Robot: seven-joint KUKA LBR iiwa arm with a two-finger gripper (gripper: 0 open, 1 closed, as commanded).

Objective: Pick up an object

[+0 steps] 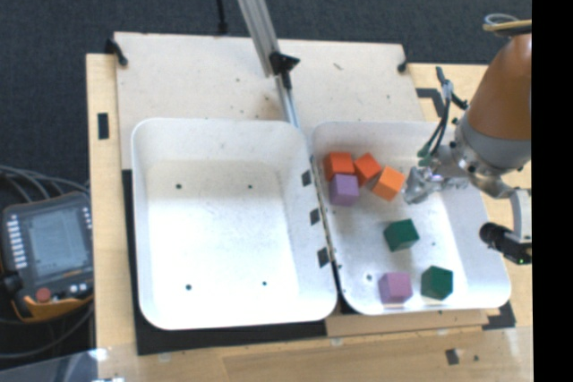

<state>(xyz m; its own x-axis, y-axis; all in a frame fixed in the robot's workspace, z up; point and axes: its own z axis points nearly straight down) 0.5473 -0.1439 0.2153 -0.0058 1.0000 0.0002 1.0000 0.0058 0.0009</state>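
Nearest the lens stood the slanted aluminium mast (255, 0), rising over the bench between the two bins. Below it, the left bin (152, 148) lay beside the right bin (470, 295), which carried all the blocks.

The gripper (419, 183) hung low over the right bin, its metal tip just to the right of an orange block (389, 182). Whether that block sat between the tips or merely touched their outer side could not be told, and their spread was too blurred to judge either.

Further left of the tip, two more orange blocks (339, 164) (366, 165) sat touching each other, with a purple block (345, 189) just beneath them. Below the tip, nearer the front wall, lay a green block (400, 234); well below that sat a second purple block (394, 286) and a second green block (437, 282), side by side.

As a judgement, the pick seemed to be at its approach or closing stage: the arm was down at block height beside a likely target, yet every block appeared to rest on the bin floor. Securing one, then lifting it clear, remained to be done.
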